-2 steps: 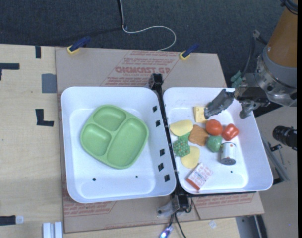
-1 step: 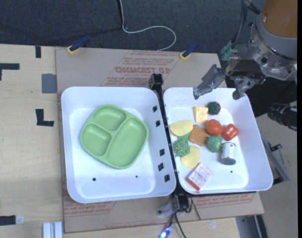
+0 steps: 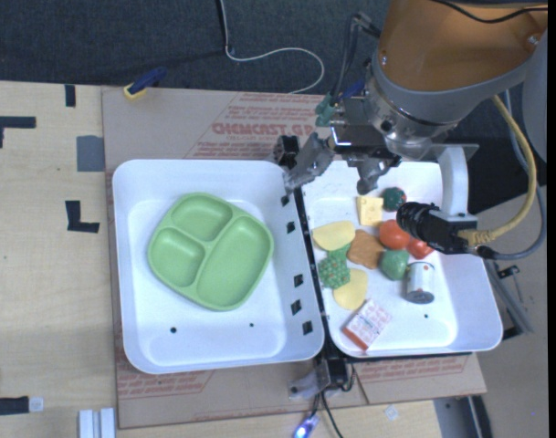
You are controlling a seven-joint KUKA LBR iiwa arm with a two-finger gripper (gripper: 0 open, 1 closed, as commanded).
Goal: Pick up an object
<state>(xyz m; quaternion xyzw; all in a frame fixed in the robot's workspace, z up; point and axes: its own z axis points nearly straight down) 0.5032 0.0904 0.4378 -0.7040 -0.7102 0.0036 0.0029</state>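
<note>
My gripper (image 3: 330, 184) hangs over the back left corner of the right bin (image 3: 469, 322). Its fingers are open and spread wide, with nothing between them. The left finger (image 3: 300, 167) reaches over the divider between the bins. Below and to the right lies a cluster of toy food: a yellow cheese block (image 3: 371, 210), a red tomato (image 3: 395, 235), a pale yellow slice (image 3: 332, 236), an orange-brown piece (image 3: 363, 250), a green broccoli (image 3: 333, 269) and a green ball (image 3: 394, 263). A small silver can (image 3: 419, 283) and a red-and-white packet (image 3: 367, 323) lie nearer the front.
A green divided plate (image 3: 211, 250) lies in the left bin (image 3: 136, 336). A black fitting with a yellow cable (image 3: 437, 226) juts over the right bin's right side. The arm's orange band (image 3: 460, 35) looms over the back right. A white cable (image 3: 259, 55) trails behind the bins.
</note>
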